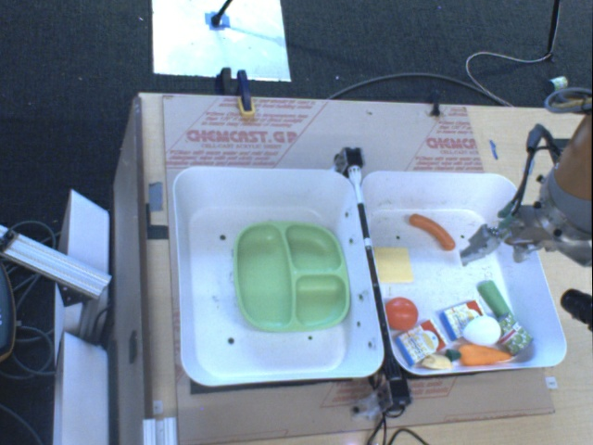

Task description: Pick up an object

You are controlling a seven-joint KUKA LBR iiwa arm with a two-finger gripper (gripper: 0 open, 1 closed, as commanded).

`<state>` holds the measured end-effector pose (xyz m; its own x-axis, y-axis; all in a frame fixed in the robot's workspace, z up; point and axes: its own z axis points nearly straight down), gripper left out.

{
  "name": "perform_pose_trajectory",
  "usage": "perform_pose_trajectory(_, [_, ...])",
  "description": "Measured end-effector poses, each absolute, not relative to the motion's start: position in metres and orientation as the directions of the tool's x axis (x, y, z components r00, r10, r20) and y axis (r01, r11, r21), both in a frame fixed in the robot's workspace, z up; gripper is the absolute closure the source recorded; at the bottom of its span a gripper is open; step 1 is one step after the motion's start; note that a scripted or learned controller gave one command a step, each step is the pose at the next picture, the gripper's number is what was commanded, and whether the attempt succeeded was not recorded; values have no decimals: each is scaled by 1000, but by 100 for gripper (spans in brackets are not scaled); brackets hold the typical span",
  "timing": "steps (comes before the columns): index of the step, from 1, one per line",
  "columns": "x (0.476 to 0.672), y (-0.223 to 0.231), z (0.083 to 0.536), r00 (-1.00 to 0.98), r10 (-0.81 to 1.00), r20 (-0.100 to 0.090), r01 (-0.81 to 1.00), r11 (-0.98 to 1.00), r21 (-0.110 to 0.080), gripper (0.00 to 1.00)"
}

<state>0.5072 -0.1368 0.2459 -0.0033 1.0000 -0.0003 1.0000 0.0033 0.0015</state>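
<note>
Fingers (474, 246) of your gripper (496, 244) are standing apart, gripping nothing, hovering over the right bin (533, 309). Sausage (433, 231) is lying just left of them; cheese (393, 265) farther left; tomato (401, 313) below-left.

Bright, even overhead light; soft shadows, slight blur, glare on floor sheet (219, 24)

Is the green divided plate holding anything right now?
Empty. All three compartments of the green plate show bare green; the toy food lies in the right bin.
</note>
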Motion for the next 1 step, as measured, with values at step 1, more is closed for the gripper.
perform_pose_trajectory(1, [583,-135,85,-3,1000,-1,1000,3,2,0])
